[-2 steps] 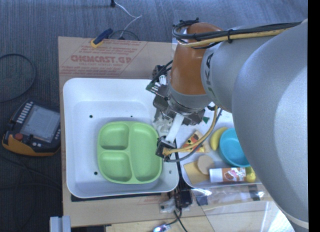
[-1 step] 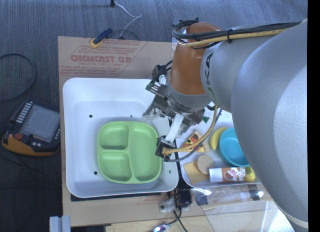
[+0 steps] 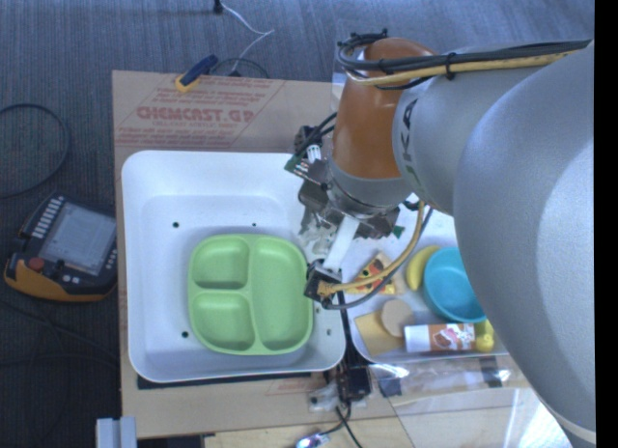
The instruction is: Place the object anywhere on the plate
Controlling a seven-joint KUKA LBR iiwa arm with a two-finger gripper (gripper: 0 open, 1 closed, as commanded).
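Big grey arm [image 3: 521, 176], smooth and rounded, with a pale sheen along the shell. Glossy orange band [image 3: 372, 118] above the wrist, domed on top, with a grey ring beneath. Long cable [image 3: 502, 55], yellow with black, strung across the upper shell to a tangle of black loops [image 3: 362, 45] on the band's crown. Small green board [image 3: 305, 156] with thin wires at the wrist's side (details too small to tell). Lower down, a grey metal gripper [image 3: 323, 224], dark and boxy.
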